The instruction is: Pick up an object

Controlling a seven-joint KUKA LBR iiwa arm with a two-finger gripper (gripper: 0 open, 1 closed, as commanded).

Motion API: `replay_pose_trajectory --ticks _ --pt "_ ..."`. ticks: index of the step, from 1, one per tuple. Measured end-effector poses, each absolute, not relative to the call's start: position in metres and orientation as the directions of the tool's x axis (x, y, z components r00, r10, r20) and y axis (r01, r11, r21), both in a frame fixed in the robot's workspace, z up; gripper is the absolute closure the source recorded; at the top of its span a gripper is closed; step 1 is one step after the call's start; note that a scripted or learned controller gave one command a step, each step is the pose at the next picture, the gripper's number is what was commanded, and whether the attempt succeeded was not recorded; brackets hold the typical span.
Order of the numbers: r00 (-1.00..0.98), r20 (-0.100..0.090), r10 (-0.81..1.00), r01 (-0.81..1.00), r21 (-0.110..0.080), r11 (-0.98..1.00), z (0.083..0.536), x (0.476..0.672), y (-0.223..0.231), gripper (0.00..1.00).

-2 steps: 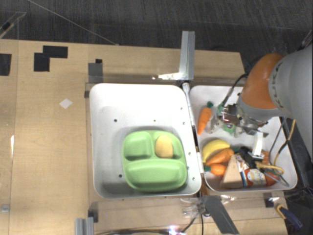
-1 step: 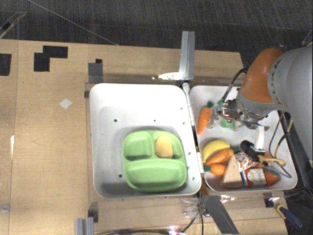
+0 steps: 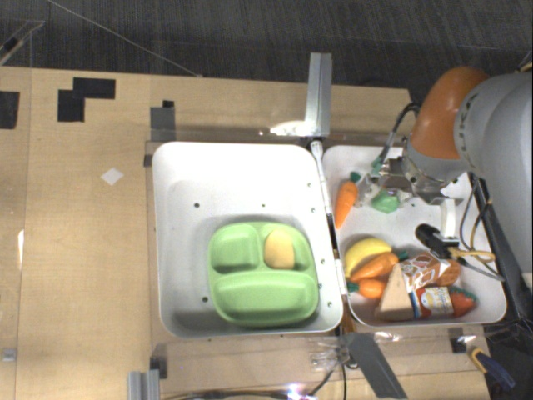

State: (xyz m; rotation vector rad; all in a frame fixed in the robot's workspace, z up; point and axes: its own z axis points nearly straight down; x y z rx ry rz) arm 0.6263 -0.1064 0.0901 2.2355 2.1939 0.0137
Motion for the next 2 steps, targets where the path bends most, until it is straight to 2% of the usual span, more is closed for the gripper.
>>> replay_pose_trajectory --ticks 1,2 --pt "0.015 0.001 1.000 1.000 0.022 -0.015 0.104 0.629 -0.104 1.00" --pt "0.103 0.001 0.995 0.994 0.018 -0.103 0.092 0.599 -0.142 1.00"
